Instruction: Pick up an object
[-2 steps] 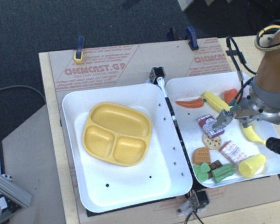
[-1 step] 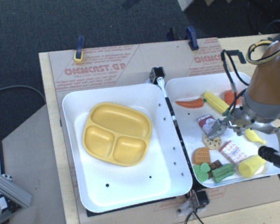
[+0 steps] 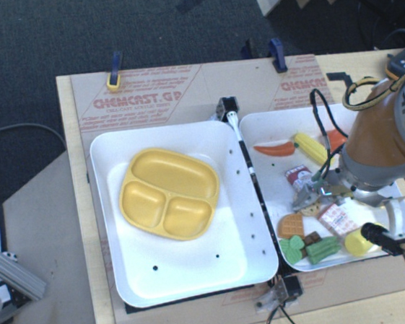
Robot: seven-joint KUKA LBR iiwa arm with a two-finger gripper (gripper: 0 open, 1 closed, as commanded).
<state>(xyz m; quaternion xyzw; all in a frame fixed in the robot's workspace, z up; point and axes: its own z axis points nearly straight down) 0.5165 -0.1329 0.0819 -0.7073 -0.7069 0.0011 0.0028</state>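
The right bin (image 3: 274,117) holds several toy foods: a red pepper (image 3: 275,148), a yellow corn cob (image 3: 310,148), a red and white can (image 3: 298,176), a pink and white packet (image 3: 335,217), a tan cookie (image 3: 291,225), a green piece (image 3: 321,249) and a yellow lemon (image 3: 357,242). My gripper (image 3: 309,195) is low in the middle of this bin, just below the can and left of the packet. The grey wrist and arm (image 3: 375,149) cover the bin's right part. Nothing is visibly lifted.
The left bin (image 3: 115,225) holds a yellow divided plate (image 3: 168,193). A black divider rail (image 3: 252,181) runs between the bins. Clamps (image 3: 113,72) sit at the bench's back edge, and cables (image 3: 320,111) loop over the right bin's back corner.
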